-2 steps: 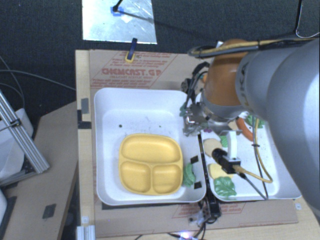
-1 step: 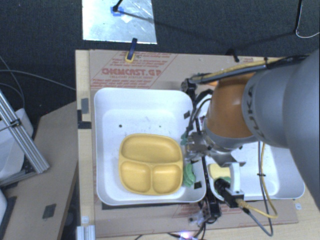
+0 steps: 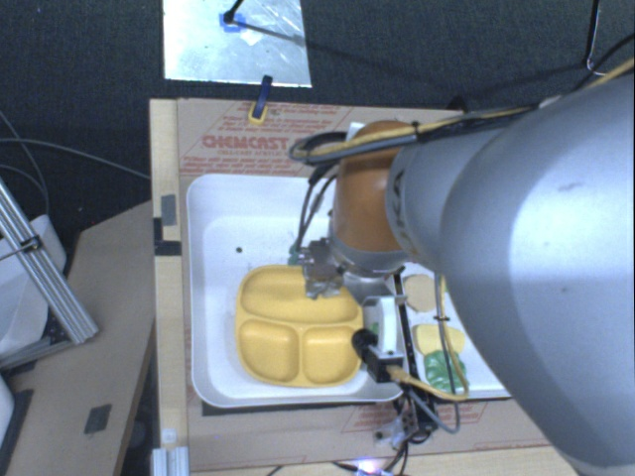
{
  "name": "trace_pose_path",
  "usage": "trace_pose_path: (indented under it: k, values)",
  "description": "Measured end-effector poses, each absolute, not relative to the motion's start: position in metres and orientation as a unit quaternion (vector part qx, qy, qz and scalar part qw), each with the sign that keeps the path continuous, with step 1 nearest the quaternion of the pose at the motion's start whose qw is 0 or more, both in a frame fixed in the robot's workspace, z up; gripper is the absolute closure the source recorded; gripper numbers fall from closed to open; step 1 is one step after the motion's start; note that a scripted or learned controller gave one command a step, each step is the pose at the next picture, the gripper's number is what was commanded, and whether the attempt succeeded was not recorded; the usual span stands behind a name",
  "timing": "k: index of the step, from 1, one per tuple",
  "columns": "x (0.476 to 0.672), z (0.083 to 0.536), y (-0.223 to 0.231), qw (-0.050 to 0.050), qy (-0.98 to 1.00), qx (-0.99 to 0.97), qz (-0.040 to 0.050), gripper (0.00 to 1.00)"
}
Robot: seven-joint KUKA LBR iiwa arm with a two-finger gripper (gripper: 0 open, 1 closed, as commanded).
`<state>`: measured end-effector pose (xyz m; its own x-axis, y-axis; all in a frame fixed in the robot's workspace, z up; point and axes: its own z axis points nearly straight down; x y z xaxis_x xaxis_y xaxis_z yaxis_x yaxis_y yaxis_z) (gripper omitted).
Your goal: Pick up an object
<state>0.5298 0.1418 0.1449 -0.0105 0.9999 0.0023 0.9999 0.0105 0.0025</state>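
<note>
1. dark carpet all round the bench; brown printed cardboard (image 3: 248,132) lies under two white bins, and a shiny foil sheet (image 3: 236,28) sits on the floor at 12 o'clock.
2. left bin (image 3: 213,266) holds a yellow divided tray (image 3: 298,335), three compartments: one long at the top, two smaller below. it sits toward the bin's 5 o'clock corner, its lower edge near the bin wall.
3. right bin (image 3: 486,385) is mostly covered by the arm; pale yellow pieces (image 3: 437,337) and something green (image 3: 439,368) show at its left end, kind unclear.
4. handling, my judgement: the tray looks like moulded plastic, light, stiff, smooth and likely slippery. broad and flat, so no grip across the body; a raised rim or a divider ridge seems the only sound hold, taken from above.
5. gripper (image 3: 319,284) hangs below the orange band, over the tray's top compartment at about the tray's 12 o'clock.
6. claw state: cannot tell. cables and wrist housing clutter that spot; contact with the tray is also unclear, and nothing visibly lifted.
</note>
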Motion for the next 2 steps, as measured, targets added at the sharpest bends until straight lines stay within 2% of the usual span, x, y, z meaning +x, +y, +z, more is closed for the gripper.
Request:
trace_pose_path:
  k: [1, 2]
  values:
    - [0.532, 0.084, 0.150, 0.001, 0.709, 0.705, 0.0015, 1.00]
    - [0.587, 0.186, 0.212, 0.003, 0.711, 0.703, 0.0072, 1.00]
